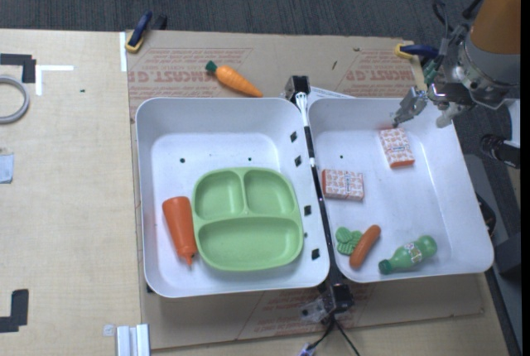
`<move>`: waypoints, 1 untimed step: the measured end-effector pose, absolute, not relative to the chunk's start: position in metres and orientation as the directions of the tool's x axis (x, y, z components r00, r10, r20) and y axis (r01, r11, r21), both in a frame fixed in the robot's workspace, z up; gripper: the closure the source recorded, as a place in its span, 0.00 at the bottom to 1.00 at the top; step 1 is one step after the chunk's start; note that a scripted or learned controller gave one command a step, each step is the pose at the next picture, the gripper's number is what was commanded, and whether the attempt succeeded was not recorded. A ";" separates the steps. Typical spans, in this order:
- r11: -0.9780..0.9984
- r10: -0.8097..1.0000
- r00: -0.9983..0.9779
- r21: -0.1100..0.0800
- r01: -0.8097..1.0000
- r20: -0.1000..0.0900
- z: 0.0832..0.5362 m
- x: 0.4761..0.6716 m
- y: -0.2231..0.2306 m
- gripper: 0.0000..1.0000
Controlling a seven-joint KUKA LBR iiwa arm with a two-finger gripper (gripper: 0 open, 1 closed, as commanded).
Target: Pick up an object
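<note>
My gripper (426, 112) hangs over the far right part of the right bin (451, 172), its two fingers apart with nothing between them. Just below and left of it lies a red and white carton (397, 147). A second red and white box (343, 185) lies near the bin's left wall. At the bin's near end are a green bottle (409, 255), an orange sausage (364, 246) and some green slices (346, 240).
The left bin (166, 139) holds a green divided plate (247, 218) and an orange carrot (180, 228) beside it. Another carrot (233, 79) lies on the cardboard behind the bins. Clamps (138, 30) hold the cardboard's far edge.
</note>
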State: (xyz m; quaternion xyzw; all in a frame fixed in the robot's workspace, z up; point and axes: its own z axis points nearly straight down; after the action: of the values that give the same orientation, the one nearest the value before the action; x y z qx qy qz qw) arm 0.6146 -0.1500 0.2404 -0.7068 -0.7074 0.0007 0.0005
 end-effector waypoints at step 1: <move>0.027 1.000 -0.027 -0.001 1.000 0.000 0.119 0.614 -0.145 0.00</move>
State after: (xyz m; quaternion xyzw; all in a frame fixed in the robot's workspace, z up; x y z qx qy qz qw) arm 0.6143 -0.1454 0.1189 -0.6975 -0.7166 0.0005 0.0002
